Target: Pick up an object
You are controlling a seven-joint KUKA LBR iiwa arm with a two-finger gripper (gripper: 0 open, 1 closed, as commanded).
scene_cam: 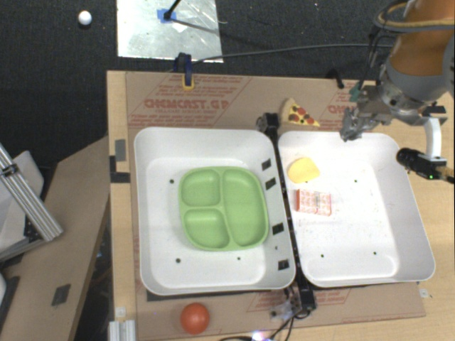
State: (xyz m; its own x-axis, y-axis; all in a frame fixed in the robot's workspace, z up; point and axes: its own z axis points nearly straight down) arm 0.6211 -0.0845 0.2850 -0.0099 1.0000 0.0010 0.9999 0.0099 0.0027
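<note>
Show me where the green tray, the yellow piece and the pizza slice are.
green tray (245, 215), camera view, on its right-hand compartment.
yellow piece (303, 168), camera view, on the middle of its top.
pizza slice (298, 114), camera view, on its topped face.

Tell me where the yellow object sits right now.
The yellow object lies in the right bin, near its upper left corner, just above the red-and-white packet and close to the divide between the two bins.

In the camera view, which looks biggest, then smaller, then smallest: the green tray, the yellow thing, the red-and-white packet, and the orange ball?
1. green tray
2. red-and-white packet
3. yellow thing and orange ball: these look about alike, so no ranking between them.
</note>
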